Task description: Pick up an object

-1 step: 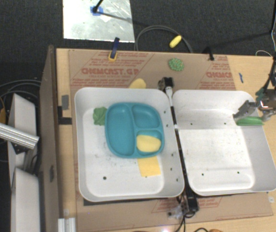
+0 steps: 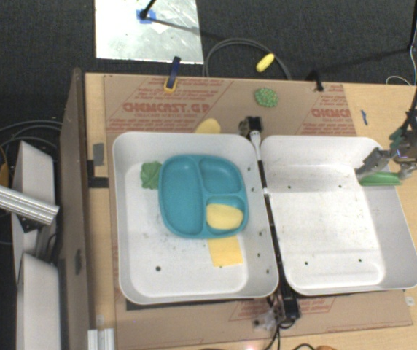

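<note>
Two shallow white plastic bins sit side by side on the brown cardboard-covered table (image 2: 157, 100), filling the middle of the frame. In the left bin (image 2: 132, 268) lies a teal plastic divided plate (image 2: 186, 195), and a rounded yellow lump (image 2: 224, 216) rests in the plate's lower right compartment. A flat yellow square piece (image 2: 226, 252) lies on the bin floor just below the plate, touching its lower edge, and a small green leafy piece (image 2: 150, 174) pokes out at the plate's upper left rim. The right bin (image 2: 332, 224) shows a speckled white floor. At the right edge of the frame, over the upper right rim of that bin, the robot's hand (image 2: 388, 162) reaches in; a long green object (image 2: 380, 179) lies at its tips across the bin rim, though whether the hand is clenched on it or released cannot be told from this slant. On the table above the bins lie a round green knobbly item (image 2: 266, 97) and a pale yellow piece (image 2: 208, 127) touching the left bin's upper rim.
</note>
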You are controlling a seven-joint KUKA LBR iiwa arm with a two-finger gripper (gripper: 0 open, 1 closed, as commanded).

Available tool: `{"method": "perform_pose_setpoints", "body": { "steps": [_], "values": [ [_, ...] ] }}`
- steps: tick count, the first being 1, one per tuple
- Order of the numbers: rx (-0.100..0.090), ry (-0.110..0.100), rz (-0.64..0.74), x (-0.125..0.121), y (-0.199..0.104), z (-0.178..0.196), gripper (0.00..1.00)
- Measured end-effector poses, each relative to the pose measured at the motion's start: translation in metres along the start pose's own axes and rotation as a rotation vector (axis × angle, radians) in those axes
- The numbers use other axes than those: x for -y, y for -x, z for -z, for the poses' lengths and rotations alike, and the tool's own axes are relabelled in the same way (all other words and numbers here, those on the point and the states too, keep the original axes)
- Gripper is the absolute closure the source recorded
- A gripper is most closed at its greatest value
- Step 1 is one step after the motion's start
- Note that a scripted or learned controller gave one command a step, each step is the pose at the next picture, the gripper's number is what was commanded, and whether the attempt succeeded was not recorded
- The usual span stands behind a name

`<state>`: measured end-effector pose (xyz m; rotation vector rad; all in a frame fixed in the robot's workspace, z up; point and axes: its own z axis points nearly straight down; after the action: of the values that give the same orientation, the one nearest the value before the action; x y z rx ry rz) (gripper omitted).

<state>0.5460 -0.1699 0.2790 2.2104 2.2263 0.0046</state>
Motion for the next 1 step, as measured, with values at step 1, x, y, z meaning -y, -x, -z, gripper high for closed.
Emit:
{"method": "perform_pose_setpoints", "body": {
  "steps": [1],
  "values": [
    [-0.005,-0.006,0.005,-0.0183,-0.0788,-0.0371,1.0]
  ]
}}
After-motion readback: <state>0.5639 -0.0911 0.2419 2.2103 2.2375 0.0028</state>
